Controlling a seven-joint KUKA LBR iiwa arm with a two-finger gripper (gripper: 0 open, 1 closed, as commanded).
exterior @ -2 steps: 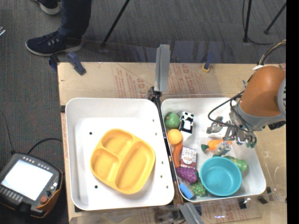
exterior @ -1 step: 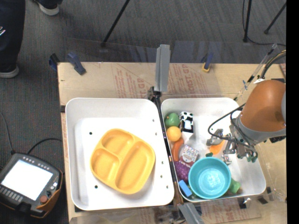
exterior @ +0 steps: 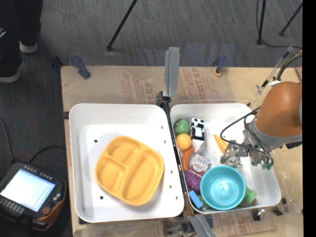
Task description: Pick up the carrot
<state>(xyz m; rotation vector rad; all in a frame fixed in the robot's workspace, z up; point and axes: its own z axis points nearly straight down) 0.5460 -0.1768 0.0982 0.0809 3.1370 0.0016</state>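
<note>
Orange and slim, the carrot (exterior: 187, 158) lies left of the blue bowl (exterior: 222, 187); likely light, stiff, slippery, best pinched mid-length. Whether the gripper (exterior: 245, 157) is gripping anything I cannot tell.

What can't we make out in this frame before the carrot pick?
- Gripper: finger state unreadable, too small and cluttered under the arm's orange band.
- Carrot: only partly seen, its lower end tucked under a small packet.
- Purple item: mostly hidden by the blue bowl; identity unclear.
- Green object: largely behind the bowl's rim.
</note>
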